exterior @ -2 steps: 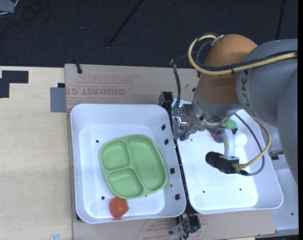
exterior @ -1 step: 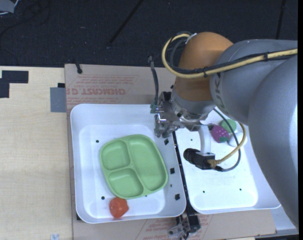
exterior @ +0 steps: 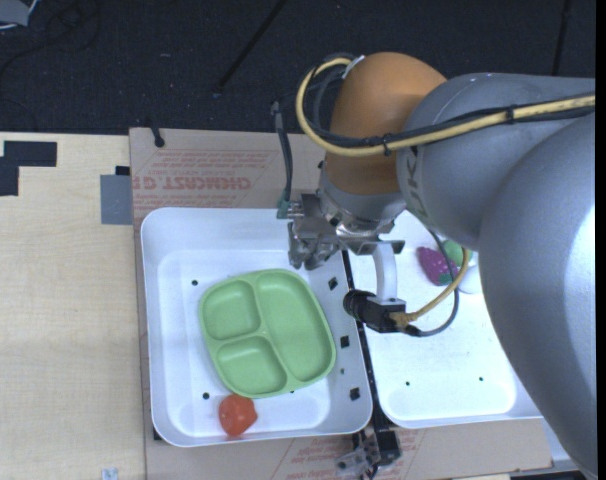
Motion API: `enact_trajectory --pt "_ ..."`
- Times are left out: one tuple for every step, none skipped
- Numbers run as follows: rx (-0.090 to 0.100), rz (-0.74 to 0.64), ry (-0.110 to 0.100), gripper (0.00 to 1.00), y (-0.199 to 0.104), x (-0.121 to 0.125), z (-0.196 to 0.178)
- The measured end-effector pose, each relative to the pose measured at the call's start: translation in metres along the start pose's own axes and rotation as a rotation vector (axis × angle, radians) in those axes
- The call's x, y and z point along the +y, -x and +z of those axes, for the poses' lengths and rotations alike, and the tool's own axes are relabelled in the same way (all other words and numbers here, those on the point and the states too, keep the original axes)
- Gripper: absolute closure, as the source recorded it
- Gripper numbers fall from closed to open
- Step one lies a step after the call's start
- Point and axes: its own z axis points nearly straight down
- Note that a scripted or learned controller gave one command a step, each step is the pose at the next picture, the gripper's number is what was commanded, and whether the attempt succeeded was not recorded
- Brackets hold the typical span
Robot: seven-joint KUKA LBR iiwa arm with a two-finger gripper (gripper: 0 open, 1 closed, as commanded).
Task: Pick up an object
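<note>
Left bin point(exterior: 168, 268): green tray point(exterior: 267, 332) just below end effector point(exterior: 308, 253).

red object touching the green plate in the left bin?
Apart. Camera view shows white bin floor between the red object and the green plate.

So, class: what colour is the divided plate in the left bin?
Light green: the divided plate, seen clearly in the camera view.

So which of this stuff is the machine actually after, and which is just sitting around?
Part of the job:
- gripper, over the left bin's far edge
- green divided plate in the left bin
- red object near that bin's front
- purple object in the right bin

Just lying about:
- cardboard sheet under the bins
- black cables behind the bench
</note>
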Motion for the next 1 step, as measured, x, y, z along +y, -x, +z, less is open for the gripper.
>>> enact_trajectory --pt "-0.001 0.000 -0.001 0.00 0.0006 -0.0004 0.0004"
